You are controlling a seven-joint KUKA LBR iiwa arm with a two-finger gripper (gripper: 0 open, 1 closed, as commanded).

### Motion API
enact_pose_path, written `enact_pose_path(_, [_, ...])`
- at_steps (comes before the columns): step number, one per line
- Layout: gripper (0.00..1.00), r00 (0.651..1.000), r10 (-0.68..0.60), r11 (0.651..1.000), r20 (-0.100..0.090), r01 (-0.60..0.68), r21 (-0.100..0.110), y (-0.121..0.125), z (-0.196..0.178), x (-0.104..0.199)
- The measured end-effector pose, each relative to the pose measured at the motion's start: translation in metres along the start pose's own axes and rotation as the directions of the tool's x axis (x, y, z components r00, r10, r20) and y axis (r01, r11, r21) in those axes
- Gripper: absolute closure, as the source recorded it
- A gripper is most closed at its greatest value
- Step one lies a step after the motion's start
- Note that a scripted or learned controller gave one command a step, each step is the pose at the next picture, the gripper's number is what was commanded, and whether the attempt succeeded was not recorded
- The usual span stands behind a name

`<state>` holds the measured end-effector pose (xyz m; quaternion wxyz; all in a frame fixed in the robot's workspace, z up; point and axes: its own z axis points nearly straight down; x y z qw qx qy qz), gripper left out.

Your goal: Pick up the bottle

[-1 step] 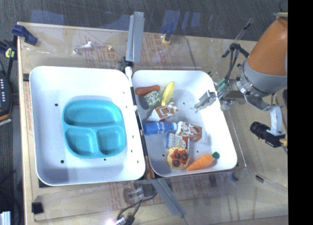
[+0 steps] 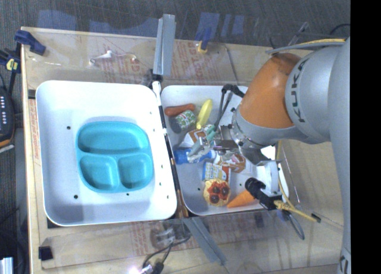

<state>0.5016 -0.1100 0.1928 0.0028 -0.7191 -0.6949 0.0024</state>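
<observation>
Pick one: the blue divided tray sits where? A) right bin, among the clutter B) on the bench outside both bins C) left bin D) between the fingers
C: the blue divided tray lies flat in the left bin, apart from the cluttered right bin that the arm reaches over.

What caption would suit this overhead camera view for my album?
Robot arm reaching into the right bin of toys, beside a blue tray in the left bin.
</observation>
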Motion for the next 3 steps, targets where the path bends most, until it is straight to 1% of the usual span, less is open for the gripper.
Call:
enact_pose_path(1, [0.00, 0.994, 0.112, 0.994, 0.000, -0.112, -0.007, 0.052, 0.090, -0.031])
enact_pose_path(2, [1.00, 0.994, 0.109, 0.994, 0.001, -0.109, -0.003, 0.051, 0.081, -0.031])
enact_pose_path(3, [1.00, 0.996, -0.087, 0.996, 0.000, 0.087, -0.006, 0.062, -0.003, 0.021])
